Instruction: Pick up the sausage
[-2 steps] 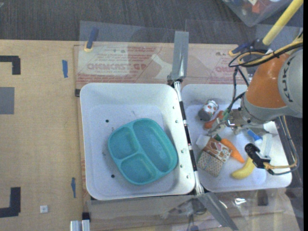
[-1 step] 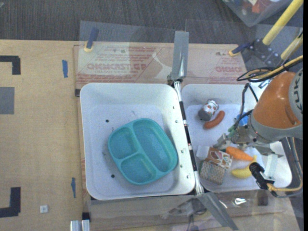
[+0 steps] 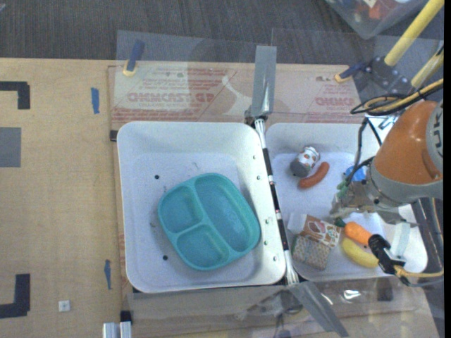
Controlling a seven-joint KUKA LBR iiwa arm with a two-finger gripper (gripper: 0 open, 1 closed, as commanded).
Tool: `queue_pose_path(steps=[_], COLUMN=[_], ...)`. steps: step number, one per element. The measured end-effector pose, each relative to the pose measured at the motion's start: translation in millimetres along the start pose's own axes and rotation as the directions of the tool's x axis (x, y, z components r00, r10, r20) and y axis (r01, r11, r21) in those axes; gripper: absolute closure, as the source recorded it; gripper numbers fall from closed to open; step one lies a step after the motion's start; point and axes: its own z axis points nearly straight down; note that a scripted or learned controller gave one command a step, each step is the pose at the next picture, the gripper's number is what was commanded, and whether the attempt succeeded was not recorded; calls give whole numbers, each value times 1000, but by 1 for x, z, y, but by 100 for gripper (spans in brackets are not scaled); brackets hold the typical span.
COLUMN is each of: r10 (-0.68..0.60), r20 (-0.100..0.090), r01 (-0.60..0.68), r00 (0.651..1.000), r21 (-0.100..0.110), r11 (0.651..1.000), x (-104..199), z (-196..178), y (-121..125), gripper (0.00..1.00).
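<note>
Centrally in the right bin point(image 3: 282, 136) lies the sausage point(image 3: 313, 176), beside a small grey toy point(image 3: 305, 161); the gripper point(image 3: 350, 204) hovers nearby, jaw state indiscernible.

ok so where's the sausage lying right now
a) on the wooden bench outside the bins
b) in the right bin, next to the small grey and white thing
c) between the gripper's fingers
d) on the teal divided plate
b: the sausage lies on the floor of the right bin, just below and right of the small grey and white object, apart from the gripper.
</note>
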Motion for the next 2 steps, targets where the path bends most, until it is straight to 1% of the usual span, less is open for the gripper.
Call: queue_pose_path(steps=[1, 2], r10=[-222, -273], r20=[0, -2], r01=[222, 273], r00=[975, 962], r21=[10, 11], r11=[975, 962], x=[1, 74], z=[-22, -85], y=[-3, 32], gripper=[100, 100])
